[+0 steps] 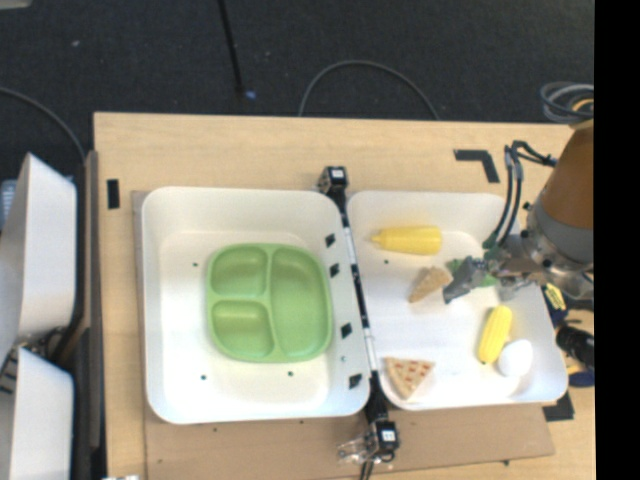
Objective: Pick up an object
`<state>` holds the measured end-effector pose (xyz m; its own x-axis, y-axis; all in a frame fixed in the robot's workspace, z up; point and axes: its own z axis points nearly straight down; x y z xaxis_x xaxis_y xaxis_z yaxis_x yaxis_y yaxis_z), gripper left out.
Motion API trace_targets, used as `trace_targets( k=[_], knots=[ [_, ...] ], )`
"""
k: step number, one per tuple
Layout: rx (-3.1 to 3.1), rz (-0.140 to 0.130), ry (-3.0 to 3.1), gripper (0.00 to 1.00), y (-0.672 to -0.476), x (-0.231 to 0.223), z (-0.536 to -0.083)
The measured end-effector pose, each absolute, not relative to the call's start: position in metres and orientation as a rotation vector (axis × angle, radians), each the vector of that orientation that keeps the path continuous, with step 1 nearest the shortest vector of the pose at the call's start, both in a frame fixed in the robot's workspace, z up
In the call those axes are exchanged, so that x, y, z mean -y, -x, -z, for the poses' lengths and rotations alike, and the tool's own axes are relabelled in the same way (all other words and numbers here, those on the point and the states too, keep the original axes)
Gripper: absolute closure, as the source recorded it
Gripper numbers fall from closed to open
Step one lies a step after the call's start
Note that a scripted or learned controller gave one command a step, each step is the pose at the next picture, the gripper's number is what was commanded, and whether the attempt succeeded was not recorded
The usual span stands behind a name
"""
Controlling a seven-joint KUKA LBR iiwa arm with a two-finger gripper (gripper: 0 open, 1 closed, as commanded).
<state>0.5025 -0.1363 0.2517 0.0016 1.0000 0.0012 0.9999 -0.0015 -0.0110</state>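
Your end effector (462,280) hovers low in the right bin (455,206); you cannot tell how its tips stand. The nearest pick, a tan wedge-shaped piece (430,285), lies just beside it toward the left bin (165,208), its point angled toward the yellow corn cob (408,239).

A divided tray (270,302) is lying in the left bin (160,268), while in the right bin (400,348) a corn cob (407,239) is lying at the back, a wedge (430,285) beside the gripper (458,280), and another cob (494,334), an egg (516,359) and a pizza slice (409,376) toward the front.
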Motion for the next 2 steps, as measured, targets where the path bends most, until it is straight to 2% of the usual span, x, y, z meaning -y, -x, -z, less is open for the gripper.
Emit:
trace_targets(
  k=[1, 2],
  knots=[
    [2.225, 0.001, 2.221, 0.0, -0.505, 0.136, -0.258],
    [2.22, -0.004, 2.222, 0.0, -0.511, 0.143, -0.211]
  ],
)
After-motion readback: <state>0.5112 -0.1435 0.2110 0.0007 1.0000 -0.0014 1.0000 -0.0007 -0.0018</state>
